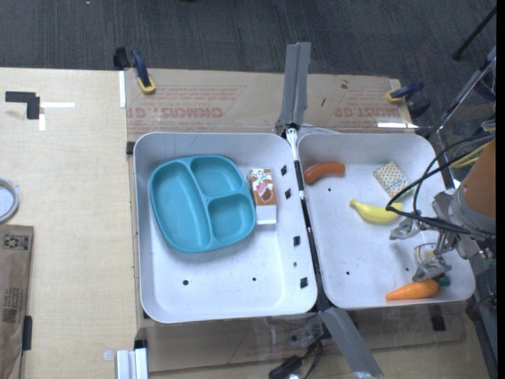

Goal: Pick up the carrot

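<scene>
Camera view from above the bench (pixel 63 172), and we're looking down on two white bins set side by side. Left bin (pixel 158 290) carries a blue divided plate (pixel 203 202) toward its far-left part, and just beside the plate's right edge sits a small printed packet (pixel 263 189), close to the wall shared by the bins.

Over to the right bin (pixel 347 279), where the action is. The carrot (pixel 412 291) lies flat on the bin floor at the near right corner, orange body pointing left, green end to the right. Right above it, the gripper (pixel 431 268) hangs off the arm (pixel 483 192) coming in from the right, cables looping across that side of the bin. Its tip sits just at the carrot's green end, touching or very nearly so; I can't tell which. Whether it is spread or closed can't be made out at this angle, and the carrot does not show between the fingers.

Elsewhere in the right bin: a banana (pixel 377 212) near the middle, a reddish sausage-shaped toy (pixel 324 170) at the far left by the dividing wall, and a small patterned square (pixel 390 178) at the far side, right of the sausage.
</scene>
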Robot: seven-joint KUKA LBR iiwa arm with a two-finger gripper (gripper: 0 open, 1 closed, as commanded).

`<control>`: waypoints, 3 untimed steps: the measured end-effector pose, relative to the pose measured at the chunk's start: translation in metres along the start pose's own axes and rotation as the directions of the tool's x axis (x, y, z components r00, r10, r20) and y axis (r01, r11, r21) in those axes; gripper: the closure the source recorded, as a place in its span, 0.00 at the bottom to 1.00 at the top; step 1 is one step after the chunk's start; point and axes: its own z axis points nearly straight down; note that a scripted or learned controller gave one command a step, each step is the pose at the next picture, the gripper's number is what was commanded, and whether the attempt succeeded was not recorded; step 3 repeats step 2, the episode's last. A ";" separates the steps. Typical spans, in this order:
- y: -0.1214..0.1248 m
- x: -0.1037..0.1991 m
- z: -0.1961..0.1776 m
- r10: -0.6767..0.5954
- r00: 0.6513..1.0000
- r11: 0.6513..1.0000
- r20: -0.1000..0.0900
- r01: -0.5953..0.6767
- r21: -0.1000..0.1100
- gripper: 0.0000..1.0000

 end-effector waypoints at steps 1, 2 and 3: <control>0.003 -0.002 0.000 -0.211 0.977 0.977 0.005 0.211 -0.005 0.00; 0.005 -0.003 0.001 -0.313 0.950 0.950 0.004 0.313 -0.007 0.00; 0.005 -0.003 0.001 -0.313 0.950 0.950 0.004 0.313 -0.007 0.00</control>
